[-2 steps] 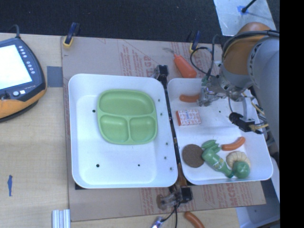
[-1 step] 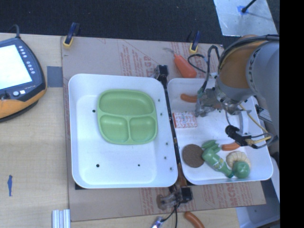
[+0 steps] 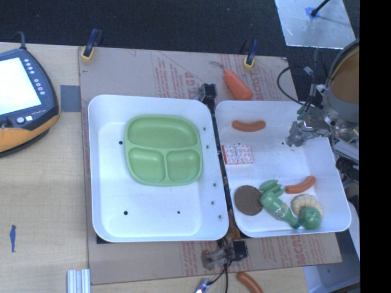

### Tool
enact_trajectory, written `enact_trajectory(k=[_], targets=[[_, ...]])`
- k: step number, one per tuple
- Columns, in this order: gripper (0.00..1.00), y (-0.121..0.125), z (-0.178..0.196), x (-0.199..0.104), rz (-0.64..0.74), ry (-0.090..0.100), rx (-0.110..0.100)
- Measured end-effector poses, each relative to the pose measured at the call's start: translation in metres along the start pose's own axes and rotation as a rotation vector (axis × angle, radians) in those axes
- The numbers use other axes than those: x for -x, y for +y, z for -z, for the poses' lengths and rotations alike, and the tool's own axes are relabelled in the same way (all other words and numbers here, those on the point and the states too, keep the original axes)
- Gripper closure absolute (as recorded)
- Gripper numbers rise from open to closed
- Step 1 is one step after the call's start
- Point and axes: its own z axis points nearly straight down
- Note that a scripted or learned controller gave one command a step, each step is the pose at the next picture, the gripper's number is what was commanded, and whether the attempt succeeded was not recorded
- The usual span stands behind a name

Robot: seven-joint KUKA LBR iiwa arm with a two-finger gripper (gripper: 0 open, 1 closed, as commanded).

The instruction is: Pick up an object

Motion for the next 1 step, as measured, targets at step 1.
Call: enact_trajectory(k=[1], targets=[[0.0, 0.0347, -0.0663, -0.0689, 0.003, 0.001, -0.004]])
